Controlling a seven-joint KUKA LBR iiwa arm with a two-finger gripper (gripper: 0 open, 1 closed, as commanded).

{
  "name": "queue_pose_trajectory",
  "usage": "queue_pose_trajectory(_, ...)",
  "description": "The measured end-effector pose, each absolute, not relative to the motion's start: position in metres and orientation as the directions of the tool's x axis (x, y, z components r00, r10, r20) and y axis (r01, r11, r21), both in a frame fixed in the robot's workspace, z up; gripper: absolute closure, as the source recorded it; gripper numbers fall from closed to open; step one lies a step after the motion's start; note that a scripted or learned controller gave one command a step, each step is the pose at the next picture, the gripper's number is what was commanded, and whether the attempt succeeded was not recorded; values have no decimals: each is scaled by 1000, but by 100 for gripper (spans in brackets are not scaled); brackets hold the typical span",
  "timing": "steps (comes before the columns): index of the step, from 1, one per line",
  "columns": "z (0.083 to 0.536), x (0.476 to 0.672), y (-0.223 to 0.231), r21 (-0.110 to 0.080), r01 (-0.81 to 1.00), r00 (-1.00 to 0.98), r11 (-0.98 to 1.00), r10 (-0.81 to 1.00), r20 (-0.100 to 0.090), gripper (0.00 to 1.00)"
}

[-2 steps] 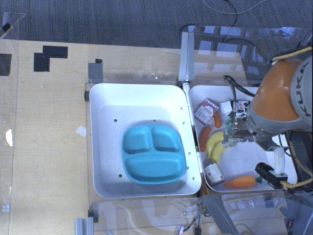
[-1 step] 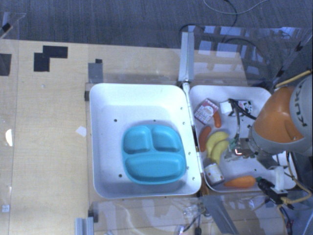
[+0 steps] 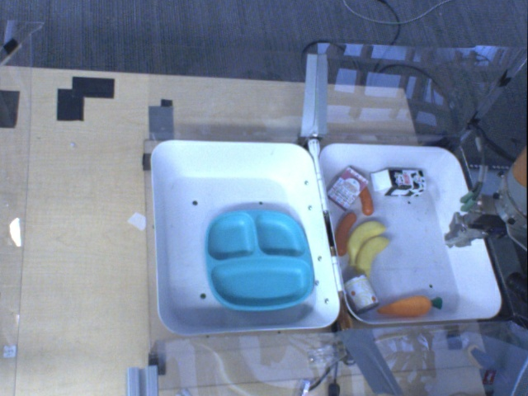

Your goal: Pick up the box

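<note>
Bench: pale wooden surface [image 3: 74, 246] carrying 2 shallow white bins side by side, with dark carpet beyond.
Gripper: gripper [image 3: 459, 229] over the right bin's [image 3: 429, 262] outer edge; jaws blurred, so open or closed cannot be told.
Box: small pink-and-white box [image 3: 346, 187] in the right bin's far corner, well apart from the jaws, toward the divider.
Carton: black-and-white carton [image 3: 398, 181] between box and jaws, further back.
Other items: banana [image 3: 368, 245], carrot [image 3: 407, 306], small can [image 3: 360, 292].
Left bin: left bin [image 3: 177, 196] holds a blue divided plate [image 3: 259, 259].
</note>
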State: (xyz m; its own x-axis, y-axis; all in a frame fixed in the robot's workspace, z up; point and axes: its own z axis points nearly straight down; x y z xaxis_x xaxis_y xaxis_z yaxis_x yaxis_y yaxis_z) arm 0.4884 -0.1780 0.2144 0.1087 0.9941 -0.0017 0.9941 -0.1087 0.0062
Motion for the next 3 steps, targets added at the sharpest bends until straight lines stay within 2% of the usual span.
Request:
queue_pose_trajectory(1,225,491,-177,11,995,102,-102,995,-3,100)
queue_pose_trajectory(2,210,488,-92,4,1000,-31,31,1000,-1,100)
queue_pose_trajectory(3,184,513,-37,0,939,345,-345,939,1,100)
